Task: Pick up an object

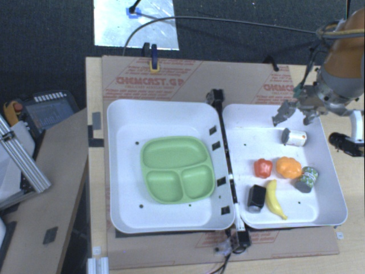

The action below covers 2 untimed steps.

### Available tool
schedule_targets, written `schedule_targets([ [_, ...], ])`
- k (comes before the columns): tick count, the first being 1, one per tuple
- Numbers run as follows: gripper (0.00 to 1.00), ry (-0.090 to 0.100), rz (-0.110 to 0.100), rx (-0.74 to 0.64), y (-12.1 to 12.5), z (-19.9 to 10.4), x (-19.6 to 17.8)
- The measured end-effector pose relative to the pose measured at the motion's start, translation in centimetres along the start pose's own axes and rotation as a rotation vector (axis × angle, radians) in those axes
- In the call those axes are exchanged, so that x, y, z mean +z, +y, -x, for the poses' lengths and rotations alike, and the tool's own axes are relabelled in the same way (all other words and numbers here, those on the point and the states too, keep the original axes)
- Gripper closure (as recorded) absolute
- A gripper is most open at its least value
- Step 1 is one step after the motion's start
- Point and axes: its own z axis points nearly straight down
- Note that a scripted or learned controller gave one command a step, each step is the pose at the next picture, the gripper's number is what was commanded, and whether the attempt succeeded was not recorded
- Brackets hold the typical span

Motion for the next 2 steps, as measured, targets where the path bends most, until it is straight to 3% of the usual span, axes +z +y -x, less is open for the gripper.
schedule_targets([
  [1, 0.0, -0.002, 0.013, -0.003, 0.2, 0.0, -0.8],
  [2, 0.0, -0.002, 0.009, 0.0, 0.3, 0.7, 5.2],
])
